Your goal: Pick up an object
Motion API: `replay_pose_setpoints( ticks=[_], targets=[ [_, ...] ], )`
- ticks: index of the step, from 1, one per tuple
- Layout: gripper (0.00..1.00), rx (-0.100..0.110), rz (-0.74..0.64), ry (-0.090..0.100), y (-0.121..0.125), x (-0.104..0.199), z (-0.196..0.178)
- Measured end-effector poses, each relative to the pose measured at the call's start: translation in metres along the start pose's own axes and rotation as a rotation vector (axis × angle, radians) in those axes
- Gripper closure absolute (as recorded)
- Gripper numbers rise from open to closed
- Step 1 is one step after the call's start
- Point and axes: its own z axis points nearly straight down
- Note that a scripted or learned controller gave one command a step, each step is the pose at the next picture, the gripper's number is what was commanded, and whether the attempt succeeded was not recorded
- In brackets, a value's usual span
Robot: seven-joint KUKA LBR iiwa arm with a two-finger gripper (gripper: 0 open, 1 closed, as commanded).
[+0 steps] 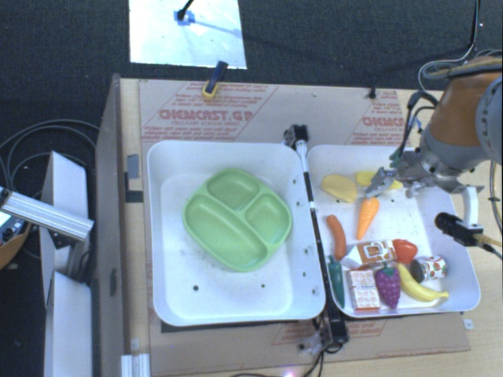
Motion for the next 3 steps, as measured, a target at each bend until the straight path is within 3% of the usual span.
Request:
replay_pose_setpoints(
  ticks=[1, 2, 3],
  targets=[
    [0.0, 0.0, 0.001, 0.0, -0.013, 0.043, 0.064],
    [1.0, -0.007, 0.004, -0.003, -0.011, 0.04, 0.05],
    [1.0, -0.012, -0.002, -0.001, -0.021, 0.109, -0.046]
  ],
)
